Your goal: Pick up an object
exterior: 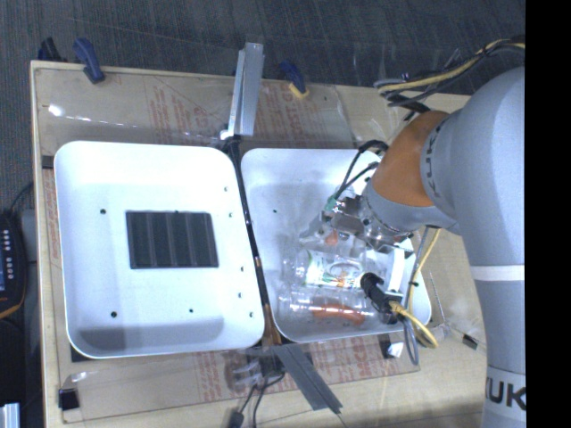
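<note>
My gripper [337, 228] is low in the right bin [268, 194], reaching in from the right over a heap of clear plastic things. Right under and in front of it lies a clear packet [328, 275] with a white, green and orange insert. Nearer the bin's front wall rests a clear tube [328, 312] with an orange-red piece inside. The wrist and orange band [401, 172] hide the bin's right side, and whether anything sits between the gripper's tips is hidden.
The left bin [80, 194] has a dark ribbed panel [171, 239] in its floor. A metal bar [245, 87] stands at the back between the bins. Blue clamps [87, 59] hold the board's far edge.
</note>
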